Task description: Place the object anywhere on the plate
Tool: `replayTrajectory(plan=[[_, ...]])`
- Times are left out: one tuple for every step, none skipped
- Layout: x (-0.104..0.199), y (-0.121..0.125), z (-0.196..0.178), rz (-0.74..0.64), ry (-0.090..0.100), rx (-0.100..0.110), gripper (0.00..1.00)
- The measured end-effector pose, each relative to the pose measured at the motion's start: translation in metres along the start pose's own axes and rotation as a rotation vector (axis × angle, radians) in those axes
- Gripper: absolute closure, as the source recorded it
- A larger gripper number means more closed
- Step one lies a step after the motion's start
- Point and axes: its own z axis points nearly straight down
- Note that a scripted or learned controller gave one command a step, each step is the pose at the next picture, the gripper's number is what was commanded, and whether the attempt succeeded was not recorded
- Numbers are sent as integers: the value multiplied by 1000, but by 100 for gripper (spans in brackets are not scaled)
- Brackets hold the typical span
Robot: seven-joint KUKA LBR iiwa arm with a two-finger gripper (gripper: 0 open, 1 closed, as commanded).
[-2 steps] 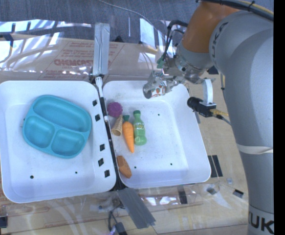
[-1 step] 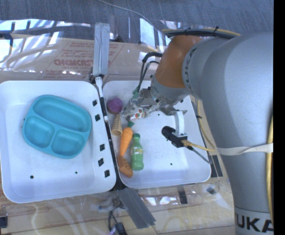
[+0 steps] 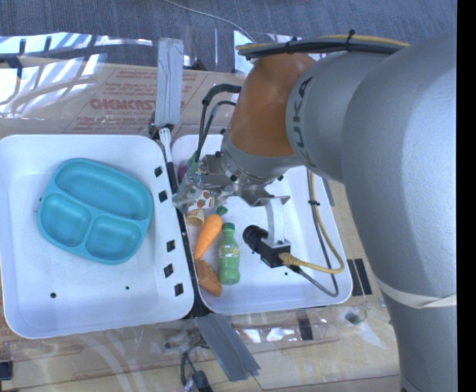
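While the end effector [image 3: 209, 188] hangs low, grip state unclear, carrot [image 3: 208, 233] just below it.

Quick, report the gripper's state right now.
Gripper: cannot be told; it sits low in the right bin, just above the carrot and the green bottle.

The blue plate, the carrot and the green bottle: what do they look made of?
Blue plate: likely molded plastic, matte with a soft sheen, three rounded compartments.
Carrot: probably a plastic toy, uniformly orange and smooth with a small green tip.
Green bottle: seemingly translucent plastic, slightly glossy, with a label band; too small to be sure.
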Motion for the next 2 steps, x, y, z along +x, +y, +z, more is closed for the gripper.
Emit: replayTrajectory(plan=[[99, 45, 4, 0, -3, 6, 100], [96, 45, 4, 4, -5, 6, 0]])
